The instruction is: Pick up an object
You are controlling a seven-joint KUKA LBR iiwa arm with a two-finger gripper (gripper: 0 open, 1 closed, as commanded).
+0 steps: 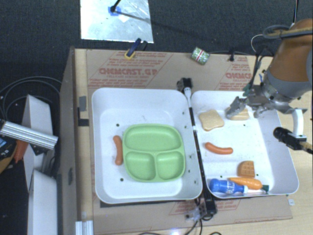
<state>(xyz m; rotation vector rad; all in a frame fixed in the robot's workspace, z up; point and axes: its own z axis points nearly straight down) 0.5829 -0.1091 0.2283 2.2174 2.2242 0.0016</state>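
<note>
Camera view shows the pincer [243, 107] low in the right bin [279, 151], right over a pale bread piece [240, 115], grip state hard to tell; next it needs to close and lift.

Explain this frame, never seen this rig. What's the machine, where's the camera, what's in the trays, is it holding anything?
One camera looks down at a slant on a bench with two shallow white bins. The grey robot arm with an orange band reaches in from the right; its two-finger gripper hangs over the far part of the right white bin, just above a pale tan toast-like piece. Whether it grips that piece can't be told.

The right bin also holds a tan bread slice, an orange-red sausage, a brown waffle-like square, an orange carrot and a blue-and-white bottle lying flat.

The left white bin holds a green three-compartment plate, with a second orange-red sausage beside it.
</note>
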